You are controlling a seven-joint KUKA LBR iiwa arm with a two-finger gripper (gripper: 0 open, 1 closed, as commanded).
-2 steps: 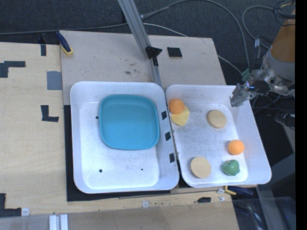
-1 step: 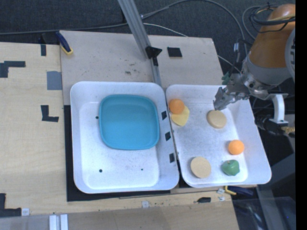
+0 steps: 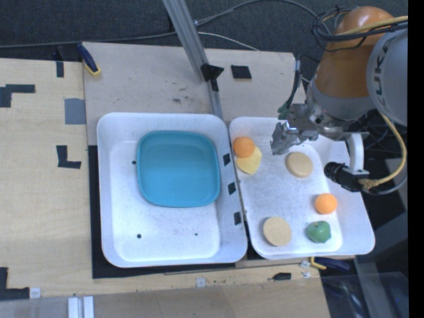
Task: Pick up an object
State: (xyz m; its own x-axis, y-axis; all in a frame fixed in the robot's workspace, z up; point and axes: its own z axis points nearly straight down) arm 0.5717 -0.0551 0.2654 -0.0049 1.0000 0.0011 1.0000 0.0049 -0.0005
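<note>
- Hovering over the upper part of the right bin (image 3: 358, 244), the jaws (image 3: 283, 142) are hanging from the grey arm (image 3: 344, 71), which is reaching in from the right with its orange band above the wrist.
- Whether the jaws are wide or narrow, I cannot tell; they are showing as a dark grey cluster, and nothing is visibly sitting between them.
- An orange ball (image 3: 244, 147) is lying at the right bin's upper left, touching a yellow piece (image 3: 250, 163) just below it; both are lying just left of the jaws.
- A tan oval (image 3: 299, 164) is resting just right of and below the jaws.
- A second orange ball (image 3: 325, 204) is sitting near the bin's right side, with a green object (image 3: 318, 231) just below it.
- A tan disc (image 3: 276, 231) is lying near the bin's lower edge, left of the green object.
- The left bin (image 3: 112, 177) is holding a blue plate (image 3: 178, 168) in its upper half.
- Both bins are sitting side by side on the table (image 3: 40, 177), and a metal pole (image 3: 189, 32) is slanting over its upper part.
</note>
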